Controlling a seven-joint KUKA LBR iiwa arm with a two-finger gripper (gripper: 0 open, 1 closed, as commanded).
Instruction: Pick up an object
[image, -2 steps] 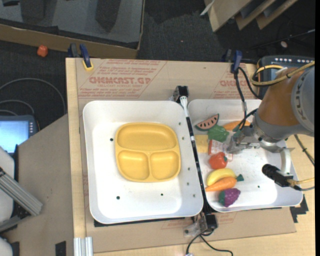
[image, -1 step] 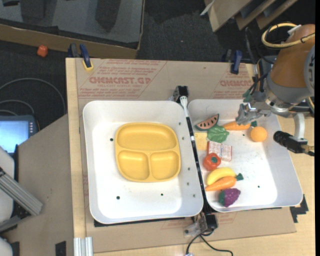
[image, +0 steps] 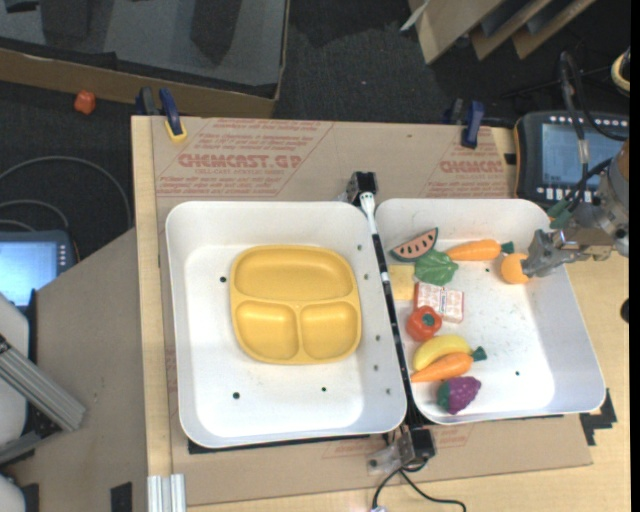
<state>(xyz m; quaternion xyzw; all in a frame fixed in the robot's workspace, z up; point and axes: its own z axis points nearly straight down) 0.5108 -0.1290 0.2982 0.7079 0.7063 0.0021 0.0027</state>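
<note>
The right bin (image: 560, 340) holds toy food: a watermelon slice (image: 414, 243), a green leafy piece (image: 434, 266), a long carrot (image: 472, 250), a small orange fruit (image: 512, 268), a red-and-white packet (image: 440, 301), a tomato (image: 424, 322), a banana (image: 441, 350), a second carrot (image: 445, 366) and purple grapes (image: 459, 393). My gripper (image: 540, 256) reaches in from the right edge and hangs over the bin's upper right part. Its tip is right beside the orange fruit, touching or nearly touching it.
A yellow divided plate (image: 296, 302) lies in the left bin (image: 200, 380). A black strip (image: 380, 270) runs between the two bins. Clamps (image: 174, 125) hold the board at the back, and a screen unit (image: 560, 160) stands behind the right bin.
</note>
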